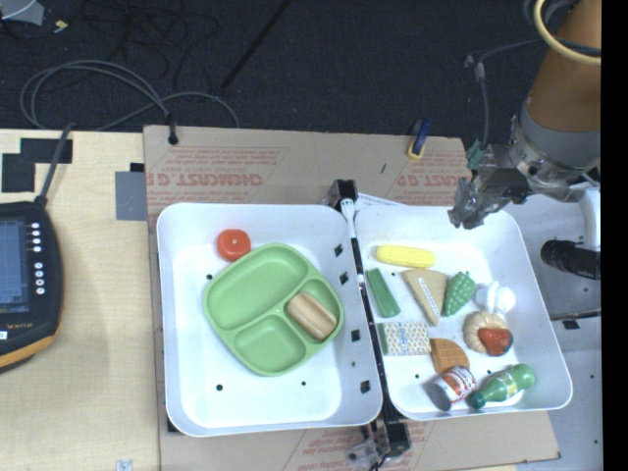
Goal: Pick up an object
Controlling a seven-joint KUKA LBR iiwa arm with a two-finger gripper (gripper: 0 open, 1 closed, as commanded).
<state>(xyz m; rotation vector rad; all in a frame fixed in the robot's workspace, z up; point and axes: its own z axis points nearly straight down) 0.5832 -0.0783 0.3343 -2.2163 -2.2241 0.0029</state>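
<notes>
Green marks the landmark here: a three-compartment green plate (257,302) lies in the left white bin (186,361). Far to the left of the plate, a black and orange handset (22,273) rests on the pale wooden worktop (88,391). Just up and left of the plate, a round red tomato (234,244) sits on the bin floor. In the plate's right-hand compartment lies a tan bread roll (312,314); its other two compartments hold nothing.

Right of the plate, past the black hinge, is the right white bin (549,332), which holds the loose toys. Nearest the plate is a dark green strip (383,292), with a yellow corn cob (404,256) above it and a pale patterned square (405,338) below. Further right of the plate come a beige wedge (427,294), a green cone (458,293), an orange piece (447,352) and a small can (450,389) on its side. Furthest from the plate are a white lump (498,295), a bun with a red patch (488,335) and a green bottle (503,385) lying down.

The gripper (478,204) hangs up and to the right of the plate, over the right bin's far rim, above the corn cob and apart from every toy. It is dark and small in the view, so whether it is open or closed cannot be told; nothing is seen in it.

Brown cardboard (255,170) lies under both bins, and behind it black cables (98,77) cross a dark floor.
</notes>
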